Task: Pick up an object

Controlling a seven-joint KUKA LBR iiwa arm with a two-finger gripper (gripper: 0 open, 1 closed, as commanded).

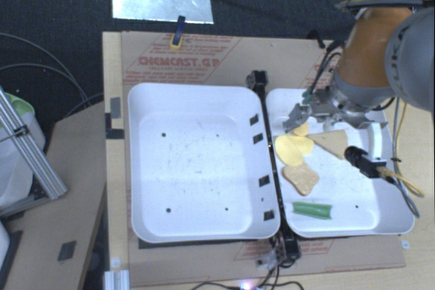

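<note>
A small yellow piece [300, 129], smooth and plastic-looking, lies in the far left part of the right white bin [353, 204], directly under the gripper [296, 120]. The metal-grey gripper is low over it, seemingly touching its far edge. From this slant I cannot tell whether the grip is loose or closed, and nothing is visibly held.

Just near of that piece sits a larger pale yellow disc [291, 149], flat and rounded, close to the bin's left wall. To its right, touching or nearly so, lies a tan wedge [330, 142] with a matte surface and straight edges. Near of the disc is a tan slice-shaped piece [301, 178] with a browner rim, like toy bread. Nearer still, a glossy green stick [312, 210] lies crosswise on the bin floor, apart from the rest.

The left white bin [197, 166], shallow with rounded corners and small dark specks, adjoins the right one. Both rest on a brown cardboard sheet [204, 58] with red print covering the surface.
</note>
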